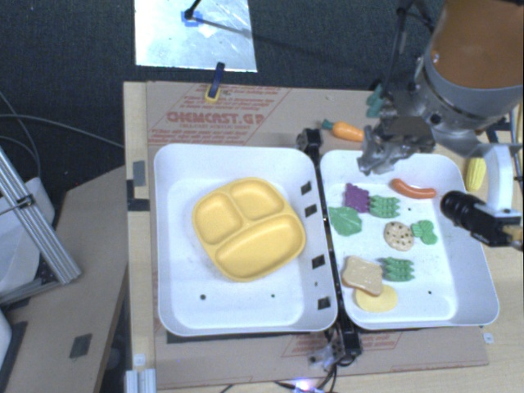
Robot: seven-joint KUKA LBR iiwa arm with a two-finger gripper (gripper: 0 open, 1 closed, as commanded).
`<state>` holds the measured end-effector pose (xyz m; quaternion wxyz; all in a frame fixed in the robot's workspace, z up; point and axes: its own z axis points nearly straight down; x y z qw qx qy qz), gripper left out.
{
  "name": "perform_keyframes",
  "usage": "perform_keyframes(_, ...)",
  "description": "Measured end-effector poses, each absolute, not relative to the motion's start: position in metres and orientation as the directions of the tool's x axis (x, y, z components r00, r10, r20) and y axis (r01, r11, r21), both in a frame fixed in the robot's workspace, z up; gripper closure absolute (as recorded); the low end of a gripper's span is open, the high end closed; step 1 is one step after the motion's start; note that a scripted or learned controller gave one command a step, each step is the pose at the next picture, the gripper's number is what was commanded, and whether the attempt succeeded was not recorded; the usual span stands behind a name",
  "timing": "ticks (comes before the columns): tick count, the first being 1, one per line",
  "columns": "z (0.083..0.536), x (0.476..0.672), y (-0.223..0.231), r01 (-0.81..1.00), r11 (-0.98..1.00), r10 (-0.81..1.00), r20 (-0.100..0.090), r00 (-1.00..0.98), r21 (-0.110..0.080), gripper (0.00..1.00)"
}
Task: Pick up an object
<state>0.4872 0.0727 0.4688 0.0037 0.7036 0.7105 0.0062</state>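
Grey arm with orange band entering at the table's far right corner, wrist angled down and toward the left, tool [378,159] hanging low near the far edge, cables trailing above the wrist, finger spacing too blurred to tell

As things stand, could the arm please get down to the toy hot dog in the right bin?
Probably yes: the gripper hangs just left of the hot dog, which lies apart from the other toys.
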Motion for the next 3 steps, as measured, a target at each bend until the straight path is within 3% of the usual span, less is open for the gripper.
perform_keyframes(1, 0.475, 0.487, 0.07, 1.0, 0.007, 1.0, 0.001, -0.007, 0.006, 1.0)
perform_keyframes(2, 0.385, 0.486, 0.077, 1.0, 0.001, 1.0, -0.001, -0.001, -0.007, 1.0)
perform_keyframes(3, 0.425, 0.499, 0.089, 1.0, 0.006, 1.0, 0.002, -0.006, 0.006, 1.0)
